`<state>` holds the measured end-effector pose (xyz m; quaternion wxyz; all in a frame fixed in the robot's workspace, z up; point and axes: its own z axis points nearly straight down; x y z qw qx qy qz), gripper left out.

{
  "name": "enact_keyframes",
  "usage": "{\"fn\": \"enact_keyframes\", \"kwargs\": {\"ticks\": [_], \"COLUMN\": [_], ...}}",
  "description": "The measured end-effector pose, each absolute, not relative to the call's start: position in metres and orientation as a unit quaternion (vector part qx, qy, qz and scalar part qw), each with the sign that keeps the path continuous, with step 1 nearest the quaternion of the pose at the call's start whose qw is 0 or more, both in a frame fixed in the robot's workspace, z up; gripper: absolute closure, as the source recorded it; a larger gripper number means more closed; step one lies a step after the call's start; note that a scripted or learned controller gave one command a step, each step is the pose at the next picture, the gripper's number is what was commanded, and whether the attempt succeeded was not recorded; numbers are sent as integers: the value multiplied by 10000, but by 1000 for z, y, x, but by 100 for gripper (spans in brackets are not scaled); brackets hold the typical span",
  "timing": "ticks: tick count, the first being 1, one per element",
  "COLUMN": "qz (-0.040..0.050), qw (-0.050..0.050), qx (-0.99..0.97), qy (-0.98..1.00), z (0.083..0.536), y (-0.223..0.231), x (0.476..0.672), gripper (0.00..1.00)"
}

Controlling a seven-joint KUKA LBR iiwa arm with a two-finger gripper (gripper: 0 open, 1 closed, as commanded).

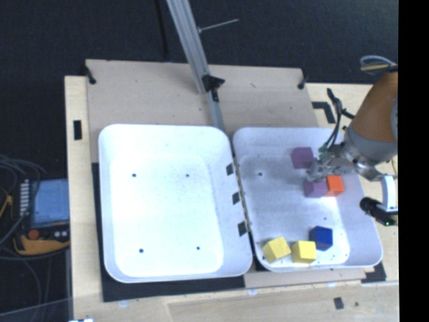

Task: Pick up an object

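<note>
**Crowded target invites a missed or doubled grasp**

The gripper point(320, 170) is seen low in the right bin point(268, 180), amid a tight cluster of blocks. A purple block point(302, 157) lies just to its far left, a second purple block point(314, 188) just near of it, and an orange block point(335, 184) touches that second block on the right. Whether the pincer is spread or pressed together cannot be told, and nothing is seen pinched.

Because the three blocks sit so close, one could be pushed aside rather than caught, or two could be wedged together and dropped on the lift. A block nudged towards the right wall would be harder to reach.

Two yellow blocks point(277, 249) point(304, 251) and a blue block point(322, 237) lie well apart at the near edge, unaffected. The left bin point(114, 180) is untouched.
</note>
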<state>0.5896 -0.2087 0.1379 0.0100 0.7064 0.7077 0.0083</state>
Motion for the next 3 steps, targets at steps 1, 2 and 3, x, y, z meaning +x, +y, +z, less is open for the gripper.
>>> {"fn": "enact_keyframes", "kwargs": {"ticks": [1,2,3], "qz": [13,15,2], "qw": [29,37,1], "qx": [7059,7057,7051], "qy": [7083,7085,7091], "z": [184,239,233], "y": [-205,-207,-158], "x": [596,597,574], "gripper": [100,100,100]}}
